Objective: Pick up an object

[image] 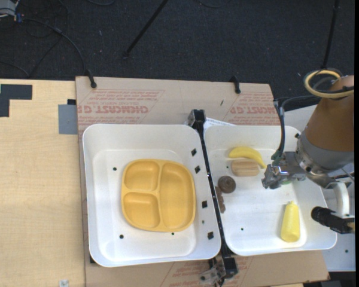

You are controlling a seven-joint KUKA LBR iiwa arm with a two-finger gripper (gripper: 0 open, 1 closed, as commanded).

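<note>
Reaching in from the right: the grey arm with its orange band hangs over the right bin (323,244), its claw (274,177) low near the bin's middle.
Claw state: I cannot tell whether it is released or clenched — the metal tip is small and seen from above; nothing shows in its grip.
Nearest candidate: a tan block (245,170), likely a piece of toy bread, lying on the bin floor just beside the claw, on its left.
Long axis of the block: roughly left to right across the view, so it points more or less at the claw.
Banana (247,154): a yellow toy banana just above the tan block, touching or nearly so, also left of the claw and a little further up.
Brown round piece (227,185): near the divider between the bins, left of the claw and further off than the block.
Yellow bottle-like thing (291,221): below and slightly right of the claw, its long axis nearly up-down, apart from the rest.
Left bin (99,160): holds a yellow divided plate (158,195), well apart from the claw.
Deciding relation: the block lies closest — a short shift leftward would, I judge, bring the claw over it, though the banana beside it crowds the grasp.
Progress: no object lifted yet.
</note>
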